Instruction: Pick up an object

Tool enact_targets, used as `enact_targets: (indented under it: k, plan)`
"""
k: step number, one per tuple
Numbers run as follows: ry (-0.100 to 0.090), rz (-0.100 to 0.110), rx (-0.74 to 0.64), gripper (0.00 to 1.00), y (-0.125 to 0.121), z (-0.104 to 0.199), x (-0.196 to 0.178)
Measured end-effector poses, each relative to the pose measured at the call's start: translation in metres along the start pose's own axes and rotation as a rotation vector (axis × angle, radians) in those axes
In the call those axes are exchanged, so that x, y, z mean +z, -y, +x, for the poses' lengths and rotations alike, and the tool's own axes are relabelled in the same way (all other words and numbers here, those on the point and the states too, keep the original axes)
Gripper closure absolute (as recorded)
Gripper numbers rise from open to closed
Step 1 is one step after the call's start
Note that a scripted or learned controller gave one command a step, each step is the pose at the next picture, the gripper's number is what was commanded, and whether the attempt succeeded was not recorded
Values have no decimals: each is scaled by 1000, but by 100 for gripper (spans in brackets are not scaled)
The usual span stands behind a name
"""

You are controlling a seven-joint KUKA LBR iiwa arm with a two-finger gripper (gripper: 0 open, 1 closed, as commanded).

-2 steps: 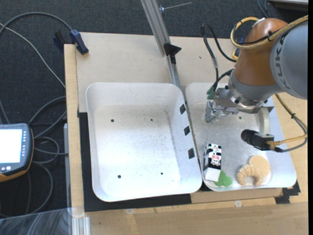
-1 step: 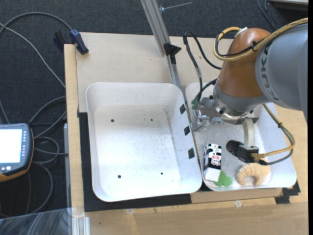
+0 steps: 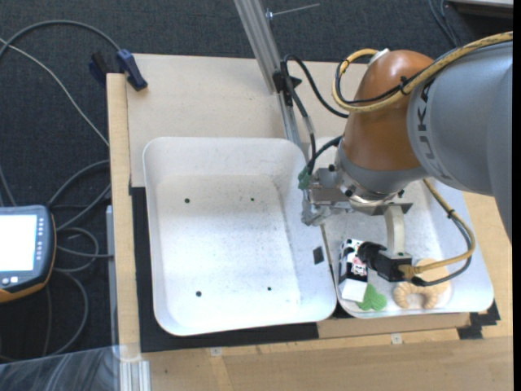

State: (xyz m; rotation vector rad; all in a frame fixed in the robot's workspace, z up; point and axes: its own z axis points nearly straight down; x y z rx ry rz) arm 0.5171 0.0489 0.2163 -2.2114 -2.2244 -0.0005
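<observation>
The gripper (image 3: 352,261) hangs low in the right bin (image 3: 480,287), largely covered from above by the arm's orange band (image 3: 383,112) and grey wrist (image 3: 366,187), so whether it is open or closed, and whether it has hold of anything, cannot be made out. Nearest the bench's front edge, just in front of the gripper, lies a small green piece (image 3: 374,300); beside that, toward the arm's side, sits a tan, knobbly object (image 3: 422,295), its form unclear. Touching or right under the gripper's tip is a black-and-white object (image 3: 353,267), partly hidden by a black part (image 3: 383,261) of the tool, so contact cannot be judged. A yellow cable (image 3: 444,261) loops over the tan object. Much of the right bin is concealed beneath the arm. On the gripper's far side from the arm lies the left bin (image 3: 220,235), showing only dark specks. Beyond both bins, a metal pole (image 3: 260,35) slants out of frame, and a blue clamp (image 3: 130,68) grips the bench's far corner.
</observation>
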Motion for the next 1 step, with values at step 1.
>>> enact_targets:
  k: [1]
  plan:
    - [1, 2, 0, 100, 25, 43, 0]
